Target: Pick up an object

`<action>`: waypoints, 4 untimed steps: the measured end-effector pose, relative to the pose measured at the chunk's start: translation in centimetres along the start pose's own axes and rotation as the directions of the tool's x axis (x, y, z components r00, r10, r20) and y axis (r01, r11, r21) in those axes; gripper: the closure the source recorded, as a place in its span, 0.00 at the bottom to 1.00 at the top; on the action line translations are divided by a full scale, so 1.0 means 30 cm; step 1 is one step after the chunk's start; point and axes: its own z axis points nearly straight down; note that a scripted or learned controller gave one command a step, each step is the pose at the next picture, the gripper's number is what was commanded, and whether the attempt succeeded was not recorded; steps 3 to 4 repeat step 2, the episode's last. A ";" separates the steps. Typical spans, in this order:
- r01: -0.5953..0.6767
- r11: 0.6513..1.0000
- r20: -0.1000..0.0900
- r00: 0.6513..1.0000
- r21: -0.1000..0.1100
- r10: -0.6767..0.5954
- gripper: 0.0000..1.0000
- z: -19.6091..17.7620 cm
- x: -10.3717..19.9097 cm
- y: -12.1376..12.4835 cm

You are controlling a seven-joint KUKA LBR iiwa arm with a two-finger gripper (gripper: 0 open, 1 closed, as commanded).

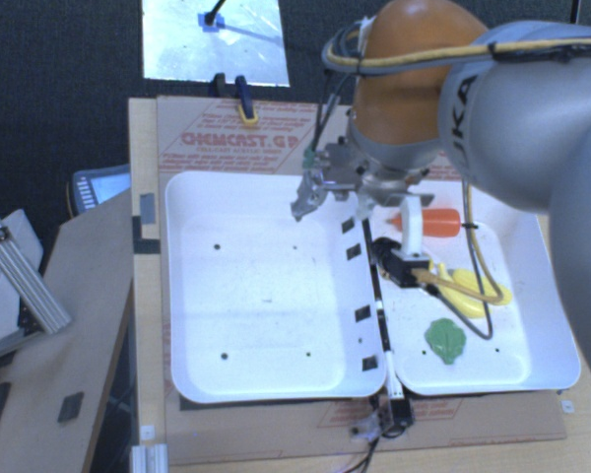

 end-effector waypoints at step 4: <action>0.001 1.000 0.000 1.000 -0.002 -0.001 0.00 0.141 0.350 0.196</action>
